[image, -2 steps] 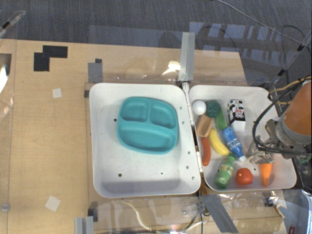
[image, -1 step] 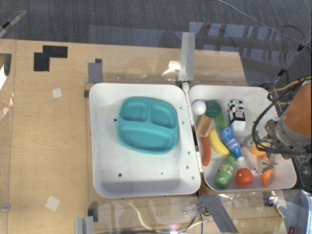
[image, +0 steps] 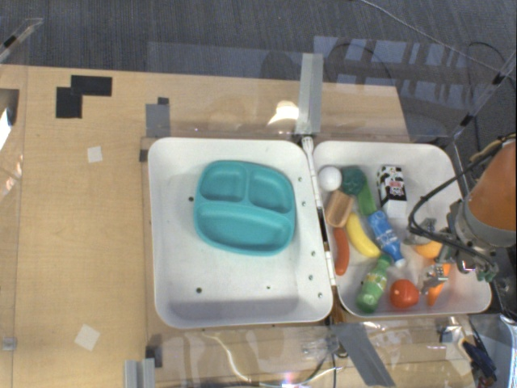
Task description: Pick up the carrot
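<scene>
At the right bin's point(image: 452, 162) near right corner the hand point(image: 437, 279), its grip impossible to tell, should close squarely on the carrot point(image: 435, 292), avoiding the tomato point(image: 404, 294).

A divided plate point(image: 243, 207) lies in the left bin point(image: 170, 297), while the right bin point(image: 436, 153) holds a ball point(image: 329, 178) at its back left, a banana point(image: 361, 237) in the middle, and a tomato point(image: 404, 294) beside the carrot point(image: 435, 292) at the front.

Grey arm point(image: 477, 225) with orange band, looping black cables, small metal claw point(image: 437, 278).
</scene>
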Tool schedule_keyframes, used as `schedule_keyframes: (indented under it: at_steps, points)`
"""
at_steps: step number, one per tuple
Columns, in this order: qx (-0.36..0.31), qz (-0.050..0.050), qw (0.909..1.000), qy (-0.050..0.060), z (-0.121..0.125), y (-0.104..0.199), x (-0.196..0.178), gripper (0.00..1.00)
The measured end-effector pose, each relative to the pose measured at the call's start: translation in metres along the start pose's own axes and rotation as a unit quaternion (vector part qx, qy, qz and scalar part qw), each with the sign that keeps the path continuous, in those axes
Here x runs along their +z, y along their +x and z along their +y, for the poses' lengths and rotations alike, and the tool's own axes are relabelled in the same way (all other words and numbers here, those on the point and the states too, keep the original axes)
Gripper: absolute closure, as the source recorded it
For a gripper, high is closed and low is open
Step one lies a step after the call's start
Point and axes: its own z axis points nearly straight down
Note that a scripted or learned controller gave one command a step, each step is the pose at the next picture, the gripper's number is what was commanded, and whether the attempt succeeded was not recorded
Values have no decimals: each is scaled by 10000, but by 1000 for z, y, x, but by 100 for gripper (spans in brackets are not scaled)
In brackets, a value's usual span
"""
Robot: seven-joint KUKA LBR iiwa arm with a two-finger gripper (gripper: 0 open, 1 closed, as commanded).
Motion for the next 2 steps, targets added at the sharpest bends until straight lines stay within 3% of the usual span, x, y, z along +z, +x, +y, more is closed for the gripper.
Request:
schedule_keyframes:
  at_steps: [1,2]
  points:
    - [1287,-15,9917,6,-1,7,0,0]
    - [3293,-8,9442,2,0,8,0,0]
